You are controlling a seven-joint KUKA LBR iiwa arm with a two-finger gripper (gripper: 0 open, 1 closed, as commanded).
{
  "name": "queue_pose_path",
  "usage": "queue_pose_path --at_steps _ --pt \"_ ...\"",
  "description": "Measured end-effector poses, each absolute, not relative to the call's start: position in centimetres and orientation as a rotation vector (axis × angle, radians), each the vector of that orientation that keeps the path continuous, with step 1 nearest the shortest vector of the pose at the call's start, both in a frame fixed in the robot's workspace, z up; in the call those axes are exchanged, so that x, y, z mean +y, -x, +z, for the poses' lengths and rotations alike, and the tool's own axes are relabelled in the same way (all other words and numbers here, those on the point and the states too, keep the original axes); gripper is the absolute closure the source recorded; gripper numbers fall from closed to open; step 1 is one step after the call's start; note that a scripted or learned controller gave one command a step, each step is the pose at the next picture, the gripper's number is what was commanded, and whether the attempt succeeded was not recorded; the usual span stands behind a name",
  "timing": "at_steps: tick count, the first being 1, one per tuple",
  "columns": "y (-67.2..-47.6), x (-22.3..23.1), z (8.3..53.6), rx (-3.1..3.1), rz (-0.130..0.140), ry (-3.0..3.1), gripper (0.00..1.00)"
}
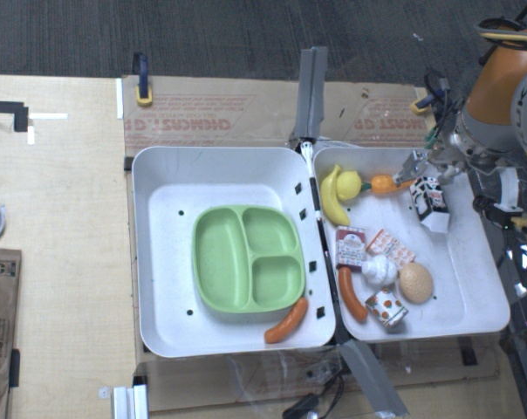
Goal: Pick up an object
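Note:
My gripper [427,166] hangs over the far right part of the right bin [473,317], below the arm's orange band. Directly under it is a small black-and-white carton [430,204], standing upright near the bin's right wall. The gripper's tip meets the carton's top, and I cannot tell whether the carton is held. Just left of the gripper lies a small orange fruit [382,183]. A yellow lemon [348,183] and a banana [331,201] lie further left.
The right bin also holds a red packet [351,247], a wafer packet [391,248], a white lump [379,271], a brown egg [414,283], a sausage [352,294] and a small can [386,309]. The left bin [159,321] holds a green divided tray [249,258] and another sausage [286,321].

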State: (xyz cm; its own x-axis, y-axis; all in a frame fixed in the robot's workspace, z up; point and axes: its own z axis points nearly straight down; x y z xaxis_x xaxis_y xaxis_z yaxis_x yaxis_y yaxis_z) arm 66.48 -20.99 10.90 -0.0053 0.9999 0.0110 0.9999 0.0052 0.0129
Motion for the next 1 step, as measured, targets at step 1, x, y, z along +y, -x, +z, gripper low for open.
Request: queue_pose_path --at_steps 1 --pt "-65.29 -20.99 10.97 2.208 0.040 -2.206 0.00"
